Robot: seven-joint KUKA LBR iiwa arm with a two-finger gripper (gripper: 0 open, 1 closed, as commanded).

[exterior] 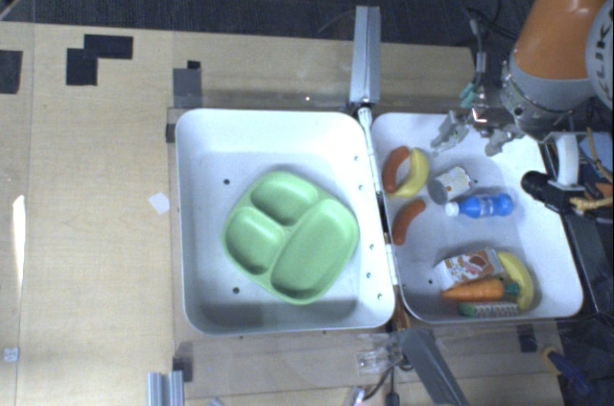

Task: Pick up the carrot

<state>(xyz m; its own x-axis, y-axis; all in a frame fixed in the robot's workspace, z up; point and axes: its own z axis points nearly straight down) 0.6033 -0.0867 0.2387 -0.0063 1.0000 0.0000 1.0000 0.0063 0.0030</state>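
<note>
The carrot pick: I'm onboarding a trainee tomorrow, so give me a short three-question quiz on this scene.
1. True or false: the carrot lies in the right bin.
2. What sits in the left bin? A) a green divided plate B) a blue bottle C) a banana
3. Fill in: the gripper hovers over the right bin's ____ edge, apart from the carrot.

Key: 1 true; 2 A; 3 far.
</note>
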